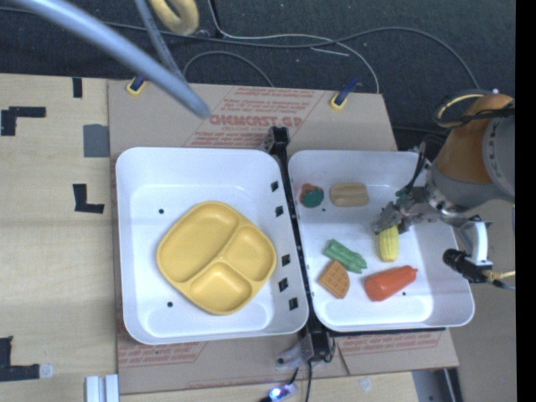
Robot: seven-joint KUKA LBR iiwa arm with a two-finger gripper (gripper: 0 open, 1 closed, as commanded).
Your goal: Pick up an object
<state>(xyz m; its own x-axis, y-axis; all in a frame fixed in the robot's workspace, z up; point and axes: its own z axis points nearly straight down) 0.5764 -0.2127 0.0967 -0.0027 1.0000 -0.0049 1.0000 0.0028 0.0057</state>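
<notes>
Nearest us in the right bin (452,312) lie the orange carrot (390,282), the waffle piece (334,280) and the green pod (345,255), all loose and well apart from the yellow divided plate (217,256) in the left bin (134,308). We judge the corn cob (389,243) the likely target, since the gripper (394,219) sits just above it; whether its fingers are open or closed we cannot tell. Farther back rest the tan roll (349,194) and the small teal-and-red toy (311,195).

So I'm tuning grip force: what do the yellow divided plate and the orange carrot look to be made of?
The yellow divided plate looks like moulded plastic, matte to satin: uniform colour, soft rounded compartment ridges. The orange carrot appears to be smooth toy plastic, possibly rubbery, with a single flat colour and a faint sheen. Hardness can't be judged from this view.
</notes>
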